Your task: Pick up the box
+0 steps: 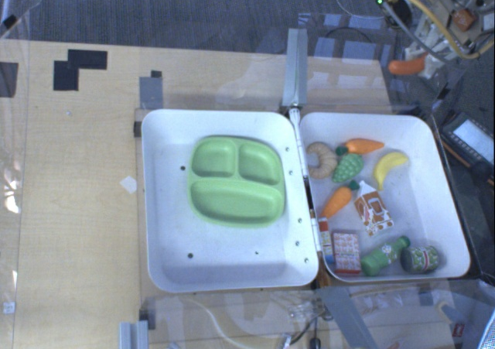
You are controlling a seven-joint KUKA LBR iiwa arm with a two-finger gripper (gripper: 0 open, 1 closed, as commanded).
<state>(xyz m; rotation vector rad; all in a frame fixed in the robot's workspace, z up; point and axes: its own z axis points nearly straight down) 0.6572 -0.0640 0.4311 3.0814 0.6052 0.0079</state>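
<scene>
Two box-like things lie in the right bin. A white and orange carton rests near the bin's middle, and a flat red and pink box lies at the front left corner. My gripper hangs at the top right, beyond the bin's far edge and well away from both boxes. A small orange object shows right at its tip; whether it is held I cannot tell.
The right bin also holds two carrots, a banana, a pretzel-like ring, a green bumpy fruit, a green bottle and a can. The left bin holds a green divided plate. A yellow cable loops by the wrist.
</scene>
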